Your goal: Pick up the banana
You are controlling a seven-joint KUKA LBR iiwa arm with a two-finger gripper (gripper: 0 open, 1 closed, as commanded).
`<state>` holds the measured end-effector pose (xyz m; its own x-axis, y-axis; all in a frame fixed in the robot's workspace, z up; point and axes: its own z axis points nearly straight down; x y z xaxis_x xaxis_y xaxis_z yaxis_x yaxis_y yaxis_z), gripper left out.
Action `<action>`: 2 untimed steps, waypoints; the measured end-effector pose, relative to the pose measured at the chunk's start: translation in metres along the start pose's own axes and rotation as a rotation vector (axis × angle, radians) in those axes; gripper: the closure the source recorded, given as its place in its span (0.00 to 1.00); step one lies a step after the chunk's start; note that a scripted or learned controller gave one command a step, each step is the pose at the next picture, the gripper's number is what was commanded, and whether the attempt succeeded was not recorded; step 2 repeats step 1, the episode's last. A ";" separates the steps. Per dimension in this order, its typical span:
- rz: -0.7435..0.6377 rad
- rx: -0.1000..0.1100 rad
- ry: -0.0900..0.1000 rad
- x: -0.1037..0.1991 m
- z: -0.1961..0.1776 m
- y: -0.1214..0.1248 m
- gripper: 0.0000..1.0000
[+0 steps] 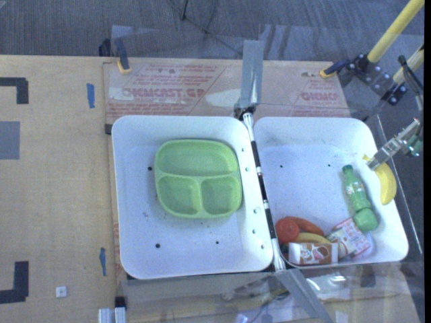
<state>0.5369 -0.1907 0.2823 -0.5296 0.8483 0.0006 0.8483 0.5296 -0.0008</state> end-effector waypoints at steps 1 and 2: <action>-0.061 -0.001 -0.003 -0.055 0.002 0.043 1.00; -0.061 -0.001 -0.003 -0.055 0.002 0.043 1.00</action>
